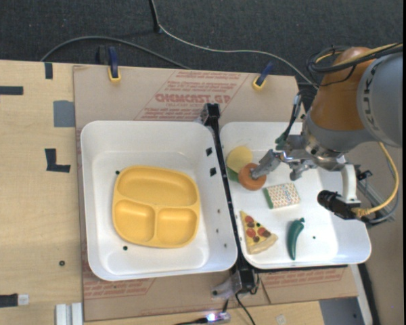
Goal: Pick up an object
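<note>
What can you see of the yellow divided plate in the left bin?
The yellow, rounded-rectangle plastic-looking plate has three compartments: one long one along its far side and two smaller ones side by side nearer the camera. It lies flat, right way up, near the middle of the shallow white left bin, resting on the bin floor. Nothing sits in it.

white bins: 2, side by side; left bin (pixel 95 202), right bin (pixel 338 249)
yellow divided plate (pixel 155 205): 1, left bin
yellow round piece (pixel 239 157): 1, right bin
orange round piece (pixel 249 179): 1
speckled cracker square (pixel 283 196): 1
pizza slice (pixel 256 232): 1
green pepper (pixel 295 236): 1
yellow clamps: 2, bench far edge (pixel 114 72) (pixel 260 81)
</note>
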